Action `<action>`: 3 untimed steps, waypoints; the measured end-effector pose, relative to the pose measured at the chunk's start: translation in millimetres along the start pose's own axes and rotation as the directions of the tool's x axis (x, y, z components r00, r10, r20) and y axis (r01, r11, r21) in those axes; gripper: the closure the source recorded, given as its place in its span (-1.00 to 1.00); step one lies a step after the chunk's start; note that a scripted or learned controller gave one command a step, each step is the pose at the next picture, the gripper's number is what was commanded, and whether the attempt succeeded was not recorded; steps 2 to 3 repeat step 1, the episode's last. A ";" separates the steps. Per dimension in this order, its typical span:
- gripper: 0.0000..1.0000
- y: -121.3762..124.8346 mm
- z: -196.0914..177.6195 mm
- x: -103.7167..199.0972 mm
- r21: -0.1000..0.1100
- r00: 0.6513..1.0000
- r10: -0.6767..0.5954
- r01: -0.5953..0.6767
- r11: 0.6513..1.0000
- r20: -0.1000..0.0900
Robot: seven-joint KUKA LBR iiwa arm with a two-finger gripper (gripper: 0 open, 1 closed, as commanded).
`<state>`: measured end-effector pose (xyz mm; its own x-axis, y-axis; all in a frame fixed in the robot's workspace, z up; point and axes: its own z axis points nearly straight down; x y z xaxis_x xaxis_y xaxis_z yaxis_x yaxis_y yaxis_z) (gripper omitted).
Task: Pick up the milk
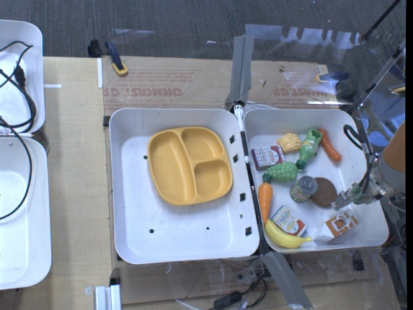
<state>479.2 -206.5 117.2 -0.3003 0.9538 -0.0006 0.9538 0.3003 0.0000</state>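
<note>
White bins are sitting side by side on the table (71, 173). The milk (341, 225), a small orange and white carton, is lying in the right bin (371, 234), near its front right corner, just right of the banana (284, 237). The claw (352, 196) is hanging just above the milk, close to the brown cookie (323, 192). I cannot tell how the claw is set, because it is too small and blurry. It looks like the milk is not picked up yet. The claw needs to go down, grab it and lift it.
</note>
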 end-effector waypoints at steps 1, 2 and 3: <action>-1.00 0.0 0.0 0.0 0.000 1.000 0.000 0.000 1.000 0.000; -1.00 0.0 0.0 0.0 0.000 1.000 0.000 0.000 1.000 0.000; -1.00 0.0 0.0 0.0 0.000 1.000 0.000 0.000 1.000 0.000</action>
